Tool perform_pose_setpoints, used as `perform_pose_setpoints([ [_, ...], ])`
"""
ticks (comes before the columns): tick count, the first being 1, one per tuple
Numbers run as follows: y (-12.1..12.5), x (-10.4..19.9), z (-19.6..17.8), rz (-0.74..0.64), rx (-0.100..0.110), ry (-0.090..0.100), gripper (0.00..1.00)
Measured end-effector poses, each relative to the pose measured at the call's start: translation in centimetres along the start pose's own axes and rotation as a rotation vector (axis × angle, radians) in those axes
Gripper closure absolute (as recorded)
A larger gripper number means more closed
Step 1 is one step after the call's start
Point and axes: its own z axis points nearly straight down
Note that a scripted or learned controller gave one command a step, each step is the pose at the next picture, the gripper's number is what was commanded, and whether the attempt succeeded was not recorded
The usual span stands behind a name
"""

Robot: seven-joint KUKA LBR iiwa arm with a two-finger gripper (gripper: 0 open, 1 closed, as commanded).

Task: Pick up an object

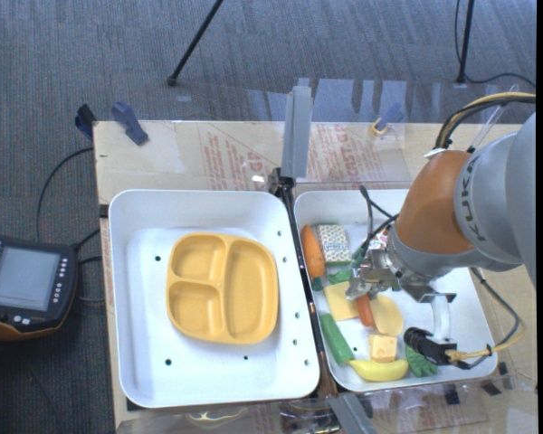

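The tabletop (163,156) carries two bins; the left bin (136,242) holds a yellow divided plate (223,287), the right bin (484,319) a crowded heap of toy food near its left wall; a neighbour could easily be nudged or pinched along. The arm (471,211) bends down from the right, gripper (373,283) low over a small carrot (366,310) and cheese slice (340,304); whether the jaws are open or closed I cannot tell.

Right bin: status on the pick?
Gripper low in the right bin, over the toy food pile. Nothing visibly held. Yellow cheese slice and small carrot crowd beneath it. Yellow divided plate sits in the left bin.
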Motion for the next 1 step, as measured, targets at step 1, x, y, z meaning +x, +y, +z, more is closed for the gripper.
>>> perform_pose_setpoints([
  [1,5.46,-1.72,0.92,-0.299,-0.003,-0.003,1.0],
])
